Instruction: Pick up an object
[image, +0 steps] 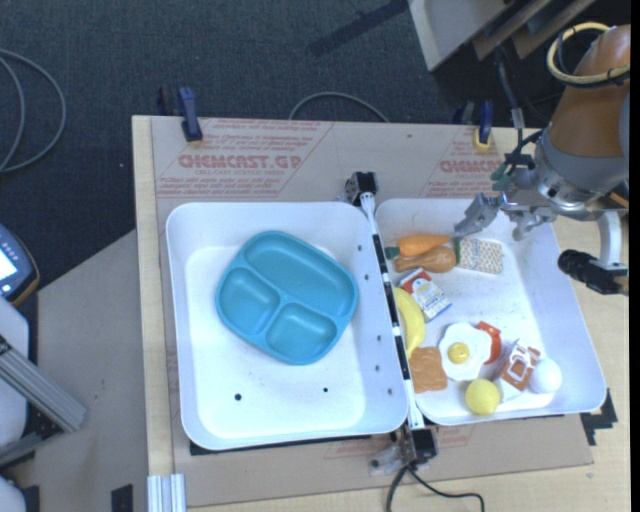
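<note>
My gripper (494, 226) hangs over the back of the right bin (575, 320), open, with nothing between its fingers. Just below it lies a pale speckled cracker (483, 256), and an orange carrot (424, 246) lies to its left. Further forward in that bin are a small red and white carton (430, 295), a banana (409, 319) along the left wall, a fried egg (463, 351), a slice of toast (428, 370), a lemon (482, 397) and a red and white box (517, 365).
The left bin (200, 400) holds a blue divided plate (287, 296). A black divider clamp (362, 186) sits where the bins meet at the back. The grey and orange arm (590, 110) comes in from the upper right.
</note>
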